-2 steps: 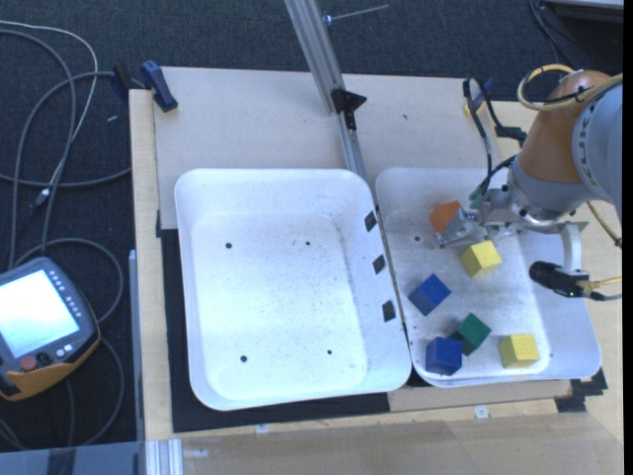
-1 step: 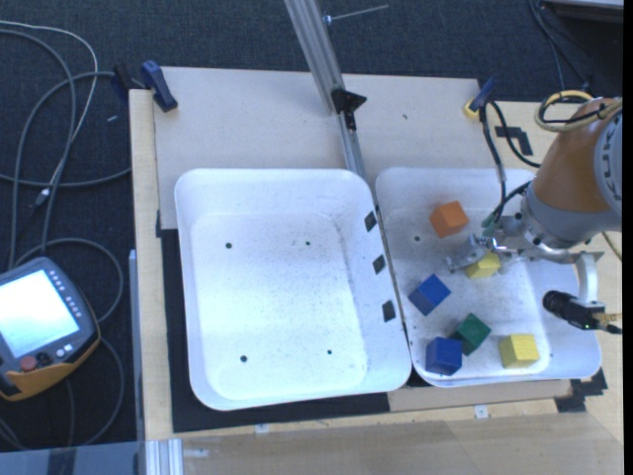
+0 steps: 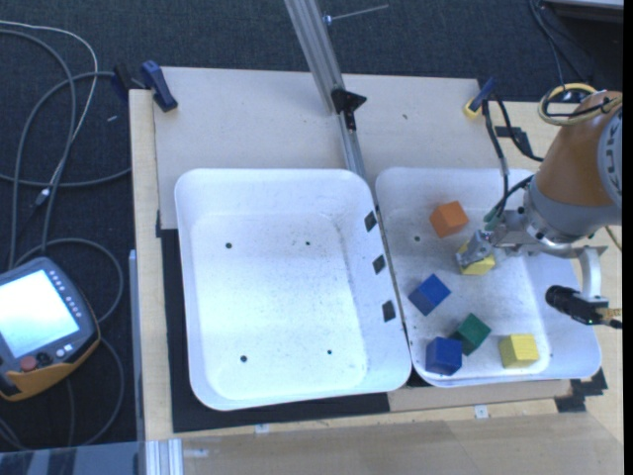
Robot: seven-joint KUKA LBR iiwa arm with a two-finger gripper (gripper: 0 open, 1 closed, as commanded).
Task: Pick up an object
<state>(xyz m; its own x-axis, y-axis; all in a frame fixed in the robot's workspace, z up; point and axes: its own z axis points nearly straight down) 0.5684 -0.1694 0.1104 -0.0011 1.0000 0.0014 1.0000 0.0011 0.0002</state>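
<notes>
Sitting under the end effector (image 3: 482,248), a small yellow block (image 3: 478,263) rests in the right bin (image 3: 554,364), near the orange cube (image 3: 449,218). Probably light, rigid, smooth; take it across flat opposite faces. Finger state: cannot tell.

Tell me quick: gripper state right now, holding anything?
Gripper: down in the right bin, shut on a small yellow block seen between its tips.
</notes>
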